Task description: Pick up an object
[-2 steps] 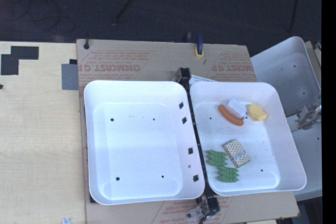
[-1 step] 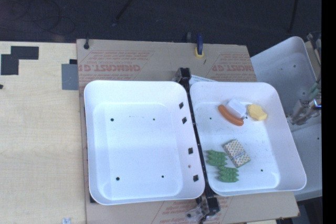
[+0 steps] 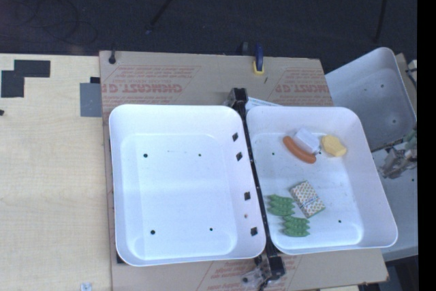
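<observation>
The right white bin (image 3: 354, 228) holds several small items. An orange-red sausage (image 3: 300, 149) lies near its far side, touching a small white piece (image 3: 308, 140). Just right of them sits a yellow lump (image 3: 333, 146). A small patterned box (image 3: 307, 199) rests nearer the front. Two green pea pods lie left of and below it, one (image 3: 279, 205) by the bin's left wall, the other (image 3: 296, 227) near the front wall.
The left white bin (image 3: 129, 146) stands beside the right one, joined by a black divider strip (image 3: 245, 167). Both rest on a cardboard sheet (image 3: 177, 82). A grey metal plate (image 3: 371, 88) lies at the right, with a small metallic tangle (image 3: 398, 160) on it.
</observation>
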### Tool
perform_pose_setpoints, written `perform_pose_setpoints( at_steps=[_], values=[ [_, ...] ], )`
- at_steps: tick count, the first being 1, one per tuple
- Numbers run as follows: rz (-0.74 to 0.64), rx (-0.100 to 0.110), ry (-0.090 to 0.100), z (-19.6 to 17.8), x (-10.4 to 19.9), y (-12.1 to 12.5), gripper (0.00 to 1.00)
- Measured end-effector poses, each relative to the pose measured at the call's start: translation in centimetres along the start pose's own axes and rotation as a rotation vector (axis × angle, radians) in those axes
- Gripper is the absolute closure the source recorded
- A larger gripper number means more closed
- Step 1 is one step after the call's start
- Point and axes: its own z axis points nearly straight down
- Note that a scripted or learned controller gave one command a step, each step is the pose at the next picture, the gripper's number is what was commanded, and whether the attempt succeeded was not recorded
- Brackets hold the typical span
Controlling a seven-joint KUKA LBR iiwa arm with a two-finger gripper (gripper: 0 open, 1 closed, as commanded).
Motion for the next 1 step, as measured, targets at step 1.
perform_pose_setpoints(
  at_steps=[1],
  values=[
    [-0.005,-0.009,-0.002,-3.26,1.5,0.17,1.0]
  ],
)
